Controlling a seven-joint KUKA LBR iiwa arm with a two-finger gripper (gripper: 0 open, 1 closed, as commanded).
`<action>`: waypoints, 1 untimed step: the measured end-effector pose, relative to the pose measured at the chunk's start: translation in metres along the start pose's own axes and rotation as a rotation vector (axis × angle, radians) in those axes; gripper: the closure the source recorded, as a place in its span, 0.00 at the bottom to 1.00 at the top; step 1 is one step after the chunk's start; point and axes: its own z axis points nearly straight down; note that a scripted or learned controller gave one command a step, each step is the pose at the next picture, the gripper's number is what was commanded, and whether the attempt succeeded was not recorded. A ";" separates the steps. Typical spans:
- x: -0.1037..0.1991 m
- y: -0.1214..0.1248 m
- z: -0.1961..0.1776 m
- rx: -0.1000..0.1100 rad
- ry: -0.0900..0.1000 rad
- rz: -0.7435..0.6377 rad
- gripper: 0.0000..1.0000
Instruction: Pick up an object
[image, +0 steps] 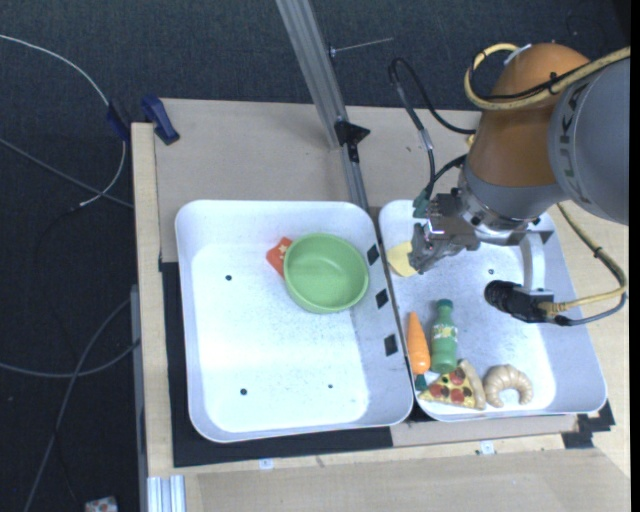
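Note:
My gripper (422, 255) hangs over the upper left part of the right bin (570, 345), right beside a pale yellow object (401, 260) that lies at the bin's left wall. Lower in the same bin lie an orange carrot (418, 341), a green bottle (443, 337), a pizza slice (453, 389) and a croissant (508, 383). In the left bin (270, 390) a green bowl (324, 271) sits over a red-orange object (277, 255) that peeks out at its left.
A grey metal pole (320, 75) slants down from the top to the gap between the bins. The arm's orange band (525, 110) and grey body fill the upper right. A black cable end (515, 298) hangs over the right bin.

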 end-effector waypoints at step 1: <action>0.047 -0.014 0.006 0.006 -0.003 0.003 1.00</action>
